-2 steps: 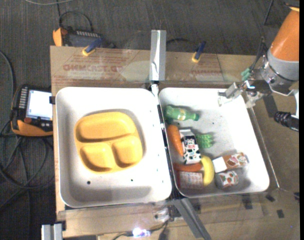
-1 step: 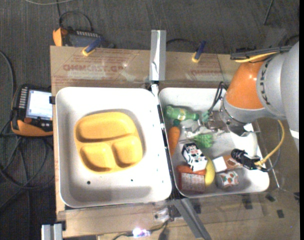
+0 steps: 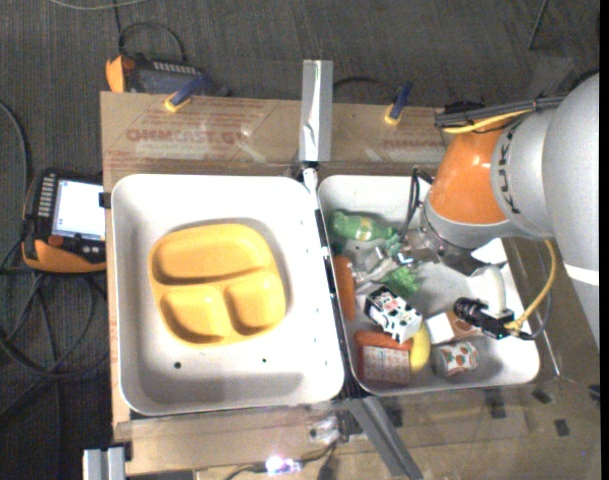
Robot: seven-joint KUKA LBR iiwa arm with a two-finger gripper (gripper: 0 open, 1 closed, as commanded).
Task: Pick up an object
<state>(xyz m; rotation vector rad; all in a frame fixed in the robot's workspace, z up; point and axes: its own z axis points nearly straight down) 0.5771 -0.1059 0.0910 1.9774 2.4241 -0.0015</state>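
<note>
Below, end effector [image 3: 392, 260] grip unclear, beside black-and-white cow-patterned box [image 3: 393, 313].

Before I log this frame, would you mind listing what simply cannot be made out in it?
- Camera view: the gripper lies low among the clutter under the wrist, so its finger state is unreadable.
- Camera view: the arm covers the right bin along its far right part, hiding anything there.
- Camera view: the printed can and red packet carry labels too small to read.
- Camera view: the green items are blurred, kind unclear.
</note>
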